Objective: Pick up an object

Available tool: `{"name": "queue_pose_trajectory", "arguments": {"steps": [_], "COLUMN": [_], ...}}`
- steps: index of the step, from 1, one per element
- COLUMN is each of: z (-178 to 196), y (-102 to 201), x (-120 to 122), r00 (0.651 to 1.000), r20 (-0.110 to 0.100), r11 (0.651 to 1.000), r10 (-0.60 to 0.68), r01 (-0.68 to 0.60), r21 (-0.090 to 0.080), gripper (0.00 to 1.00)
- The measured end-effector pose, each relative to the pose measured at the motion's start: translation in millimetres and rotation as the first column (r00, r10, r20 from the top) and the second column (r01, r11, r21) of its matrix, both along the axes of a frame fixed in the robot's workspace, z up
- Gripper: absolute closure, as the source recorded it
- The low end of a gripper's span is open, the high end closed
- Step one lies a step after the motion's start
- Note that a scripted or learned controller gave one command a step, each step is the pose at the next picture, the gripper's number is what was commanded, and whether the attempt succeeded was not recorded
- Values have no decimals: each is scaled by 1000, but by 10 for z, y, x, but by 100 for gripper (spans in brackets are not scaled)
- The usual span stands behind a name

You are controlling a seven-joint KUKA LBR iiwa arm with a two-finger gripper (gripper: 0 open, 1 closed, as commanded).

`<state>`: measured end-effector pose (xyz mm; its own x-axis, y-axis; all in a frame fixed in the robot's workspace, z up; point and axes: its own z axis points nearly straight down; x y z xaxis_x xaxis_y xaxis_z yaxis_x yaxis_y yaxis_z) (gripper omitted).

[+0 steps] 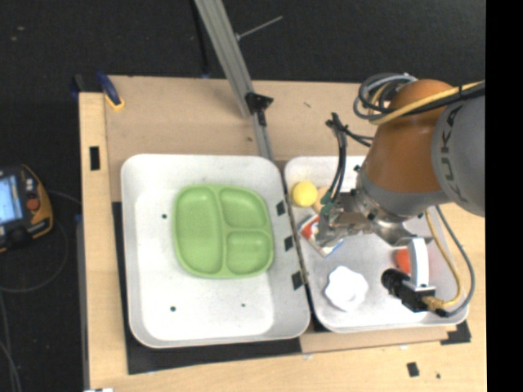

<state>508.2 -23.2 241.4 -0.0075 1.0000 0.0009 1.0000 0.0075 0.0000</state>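
Observation:
The arm reaches from the right over the right bin (pixel 327 321), and its gripper (pixel 328 233) hangs low at that bin's left side. A small red-orange object (pixel 309 228) lies right beside the gripper, partly hidden by it. A yellow ball (pixel 304 193) rests near the bin's upper left corner. A white crumpled object (pixel 346 289) lies toward the front of the bin. Another red-orange piece (pixel 402 260) peeks out beneath the arm's white fitting on the right.
The left bin (pixel 147 300) holds a green divided plate (pixel 223 231). A grey metal rail (pixel 233 60) slants down from the top to the gap between the bins. A handheld device (pixel 20 202) lies off the bench at far left.

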Motion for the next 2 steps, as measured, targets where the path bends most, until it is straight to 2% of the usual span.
{"name": "queue_pose_trajectory", "arguments": {"steps": [2], "z": [67], "y": [900], "x": [190], "r00": [1000], "r20": [2], "r11": [1000], "r10": [1], "r01": [-1], "r21": [1], "gripper": [100]}}
